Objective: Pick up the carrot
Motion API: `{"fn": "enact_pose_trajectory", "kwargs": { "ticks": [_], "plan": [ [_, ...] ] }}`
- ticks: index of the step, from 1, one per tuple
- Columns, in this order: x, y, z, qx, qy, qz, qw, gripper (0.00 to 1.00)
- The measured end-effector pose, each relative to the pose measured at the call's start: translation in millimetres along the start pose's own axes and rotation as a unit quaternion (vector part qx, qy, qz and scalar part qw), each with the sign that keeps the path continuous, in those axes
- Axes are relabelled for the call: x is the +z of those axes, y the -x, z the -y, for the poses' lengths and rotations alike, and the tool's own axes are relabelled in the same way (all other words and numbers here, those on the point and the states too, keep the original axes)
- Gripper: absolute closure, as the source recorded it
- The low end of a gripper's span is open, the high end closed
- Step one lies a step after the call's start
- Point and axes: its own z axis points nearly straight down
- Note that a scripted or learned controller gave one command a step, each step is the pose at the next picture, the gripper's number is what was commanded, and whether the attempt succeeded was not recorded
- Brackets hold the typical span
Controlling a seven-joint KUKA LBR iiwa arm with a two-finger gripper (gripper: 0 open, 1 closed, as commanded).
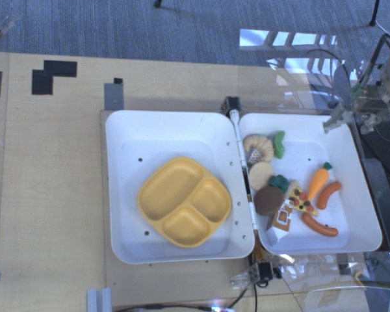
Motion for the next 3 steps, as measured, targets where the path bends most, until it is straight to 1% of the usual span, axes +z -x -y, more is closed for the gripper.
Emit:
{"fn": "enact_pose_trajectory", "kwargs": {
  "ticks": [1, 2, 3],
  "plan": [
    [96, -3, 72, -0.040, -0.005, -0.001, 0.9992, 0.00],
    [183, 14, 43, -0.004, 0.004, 0.001, 1.0000, 0.00],
    [171, 13, 40, -0.007, 0.007, 0.001, 1.0000, 1.00]
  ]
}}
